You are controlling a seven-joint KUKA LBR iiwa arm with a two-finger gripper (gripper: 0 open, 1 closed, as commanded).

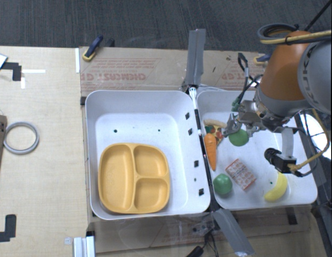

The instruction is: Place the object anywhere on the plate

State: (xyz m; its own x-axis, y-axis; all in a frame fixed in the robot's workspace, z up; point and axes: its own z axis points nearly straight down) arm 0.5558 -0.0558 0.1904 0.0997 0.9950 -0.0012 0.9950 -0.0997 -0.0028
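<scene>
The gripper (236,128) hangs low in the right bin (308,197), right at a green ball (239,138) beside the carrot (210,149); whether it grips the ball I cannot tell. The yellow plate (135,178) lies left of the carrot, in the left bin. A good pick should clamp the ball squarely, lift clear of the bin walls, then lower gently.

- A robotics lab or test workshop, not a home; a grey industrial arm (310,74) with an orange band reaches over a plain wooden bench (37,186)
- Two shallow white bins (139,108) sit side by side as a fixed rig; cables (246,84) loop beside the arm
- Corrugated cardboard (139,66) lines the bench's back edge; a tape roll (19,137) and a clamp (93,47) lie about
- Dark carpet (128,9) beyond; toy fruit (223,183) and a yellow divided plate (135,178) serve as test props
</scene>
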